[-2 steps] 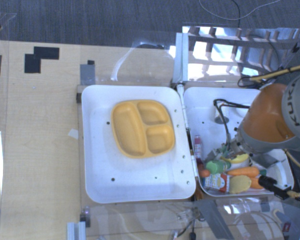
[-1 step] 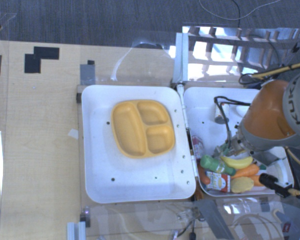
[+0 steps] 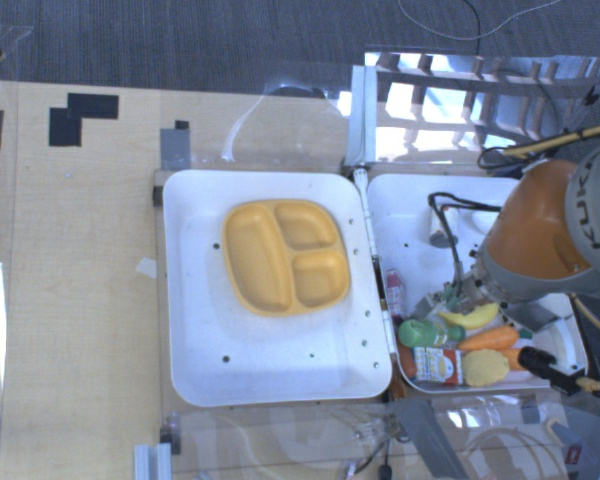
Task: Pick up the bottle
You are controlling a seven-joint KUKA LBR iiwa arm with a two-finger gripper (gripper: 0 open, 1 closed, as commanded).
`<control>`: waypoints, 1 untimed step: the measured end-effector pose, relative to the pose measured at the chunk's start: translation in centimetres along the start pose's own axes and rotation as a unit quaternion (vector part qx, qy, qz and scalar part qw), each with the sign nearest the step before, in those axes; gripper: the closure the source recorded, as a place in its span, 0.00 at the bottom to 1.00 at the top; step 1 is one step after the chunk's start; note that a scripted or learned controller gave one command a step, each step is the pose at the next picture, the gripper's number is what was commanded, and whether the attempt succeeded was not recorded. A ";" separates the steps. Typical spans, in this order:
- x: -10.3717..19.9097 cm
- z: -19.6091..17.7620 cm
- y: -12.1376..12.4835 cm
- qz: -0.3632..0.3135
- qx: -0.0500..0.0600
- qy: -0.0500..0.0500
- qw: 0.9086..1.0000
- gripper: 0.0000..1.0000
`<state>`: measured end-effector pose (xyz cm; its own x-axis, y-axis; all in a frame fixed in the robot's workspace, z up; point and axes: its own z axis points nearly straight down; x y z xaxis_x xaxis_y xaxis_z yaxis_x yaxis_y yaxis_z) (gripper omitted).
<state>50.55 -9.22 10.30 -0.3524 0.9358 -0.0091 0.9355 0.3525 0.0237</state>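
Bottle (image 3: pixel 435 351) at right bin's (image 3: pixel 410 203) near edge — lengthwise left-right, green cap leftward — pincer state untellable.

Arm casing (image 3: pixel 592 230): white capital letters "KU" legible on the grey housing at the right edge of the view, beside the orange band; the remainder of the word is cut off by the frame edge.
Carton (image 3: pixel 437 365): red and white printed label at the front of the right bin (image 3: pixel 405 203); print too small to read.
Bottle (image 3: pixel 429 333): green, with a label band; no characters can be made out.
Small tube (image 3: pixel 394 293): pink and white label by the right bin's left wall; wording illegible.
Tabletop (image 3: pixel 70 268): black block-shaped marks at the far left; no lettering or numerals.
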 end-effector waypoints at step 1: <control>-0.1 1.3 -1.5 0.174 0.005 0.001 0.985 0.00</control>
<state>49.22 -9.83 8.98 -0.0100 0.9999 0.0008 0.9998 0.0100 0.0159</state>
